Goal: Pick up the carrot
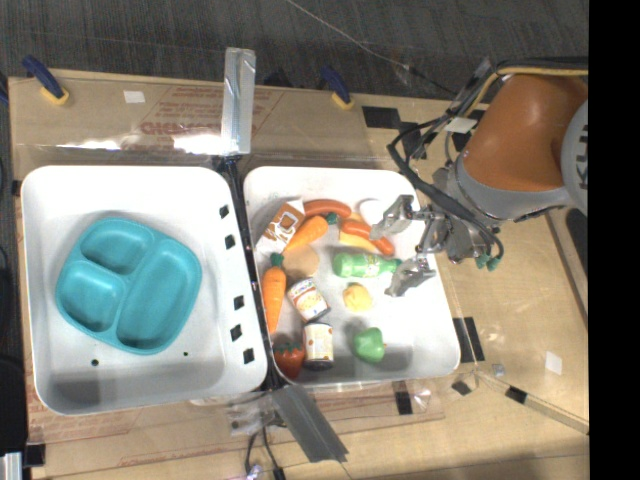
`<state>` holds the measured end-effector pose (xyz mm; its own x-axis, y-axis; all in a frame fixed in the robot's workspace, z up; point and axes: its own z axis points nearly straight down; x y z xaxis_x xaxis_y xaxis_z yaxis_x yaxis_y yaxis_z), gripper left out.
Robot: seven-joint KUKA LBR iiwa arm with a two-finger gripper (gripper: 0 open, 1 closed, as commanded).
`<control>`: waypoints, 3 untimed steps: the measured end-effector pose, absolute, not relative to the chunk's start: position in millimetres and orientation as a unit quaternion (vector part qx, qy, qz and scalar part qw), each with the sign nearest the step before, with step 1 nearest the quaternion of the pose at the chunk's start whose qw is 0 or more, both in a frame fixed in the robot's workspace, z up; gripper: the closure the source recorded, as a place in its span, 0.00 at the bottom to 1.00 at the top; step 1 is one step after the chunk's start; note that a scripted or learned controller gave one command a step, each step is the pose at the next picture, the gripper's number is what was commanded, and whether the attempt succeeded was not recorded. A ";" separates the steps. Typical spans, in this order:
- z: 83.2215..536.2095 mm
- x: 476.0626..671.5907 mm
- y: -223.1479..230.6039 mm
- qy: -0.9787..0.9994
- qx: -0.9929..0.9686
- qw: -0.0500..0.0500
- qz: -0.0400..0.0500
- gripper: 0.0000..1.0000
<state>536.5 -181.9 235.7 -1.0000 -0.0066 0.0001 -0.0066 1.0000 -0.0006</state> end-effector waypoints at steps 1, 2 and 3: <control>139.4 486.6 -189.3 -0.999 -0.031 0.003 -0.001 0.00; 95.6 545.1 -152.4 -0.994 -0.108 0.000 0.000 0.00; 99.0 502.0 -103.3 -0.974 -0.225 -0.017 -0.002 0.00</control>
<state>502.0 -103.3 99.0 -0.8978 0.4393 -0.0319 0.4392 0.8983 0.0114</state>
